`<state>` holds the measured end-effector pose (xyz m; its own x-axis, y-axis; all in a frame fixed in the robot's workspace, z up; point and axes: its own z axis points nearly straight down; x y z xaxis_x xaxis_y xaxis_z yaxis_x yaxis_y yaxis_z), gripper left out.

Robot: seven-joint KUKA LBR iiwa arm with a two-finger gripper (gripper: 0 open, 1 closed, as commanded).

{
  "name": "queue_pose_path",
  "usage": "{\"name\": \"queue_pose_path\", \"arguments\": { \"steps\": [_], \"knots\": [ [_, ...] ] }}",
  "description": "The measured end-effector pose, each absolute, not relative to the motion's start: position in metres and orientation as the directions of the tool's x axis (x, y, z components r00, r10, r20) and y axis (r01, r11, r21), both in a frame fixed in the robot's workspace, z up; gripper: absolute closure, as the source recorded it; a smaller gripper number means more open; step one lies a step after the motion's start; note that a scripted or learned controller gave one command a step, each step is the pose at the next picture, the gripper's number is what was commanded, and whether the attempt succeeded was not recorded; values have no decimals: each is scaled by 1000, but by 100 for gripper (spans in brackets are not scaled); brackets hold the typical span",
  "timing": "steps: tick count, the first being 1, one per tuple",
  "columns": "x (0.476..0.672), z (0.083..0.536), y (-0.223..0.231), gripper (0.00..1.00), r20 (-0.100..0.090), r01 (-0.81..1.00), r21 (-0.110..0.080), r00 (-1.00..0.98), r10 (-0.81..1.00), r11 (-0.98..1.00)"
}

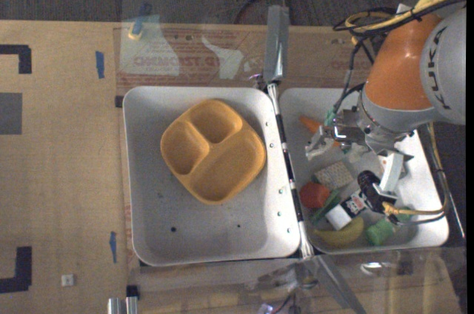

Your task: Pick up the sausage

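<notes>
An orange-red elongated piece [309,124], possibly the sausage, lies at the back left of the right bin [433,190]. Its right end is hidden under the arm. My gripper [330,141] hangs over the back left part of that bin, just right of and over this piece. The grey and orange wrist [400,87] covers much of what lies below it. I see nothing held by the gripper.
The right bin also holds a red item [314,195], a tan waffle-like square [334,173], a yellow banana [341,235], a green block [380,232] and a white and black item [346,212]. A yellow divided plate [213,149] sits in the left bin [148,216].
</notes>
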<state>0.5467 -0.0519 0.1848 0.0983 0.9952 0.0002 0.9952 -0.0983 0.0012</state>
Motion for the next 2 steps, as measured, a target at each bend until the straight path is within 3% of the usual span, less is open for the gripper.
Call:
{"name": "queue_pose_path", "arguments": {
  "steps": [1,2],
  "knots": [
    [611,185,-70,0,0,999,1,35,999,-35],
    [669,87,-91,0,-2,997,6,72,997,-72]
  ]
}}
